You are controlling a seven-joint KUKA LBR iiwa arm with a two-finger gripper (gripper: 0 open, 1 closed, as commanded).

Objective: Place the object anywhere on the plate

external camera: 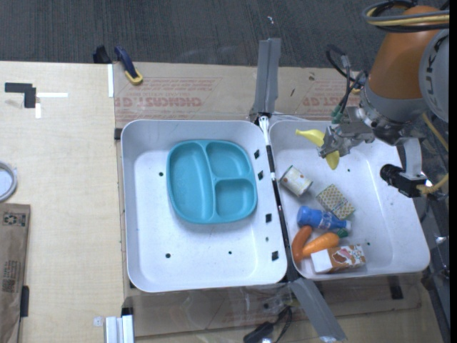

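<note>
A yellow banana (318, 143) lies at the back of the right bin (389, 259), its curved long axis running from the upper left, near the bin's divider, down toward the lower right, where its end hangs under the claw (334, 147). The claw seems to pinch that end, though the fingertips are small and blurred. The teal plate (212, 181) sits in the left bin (143, 213).
</note>
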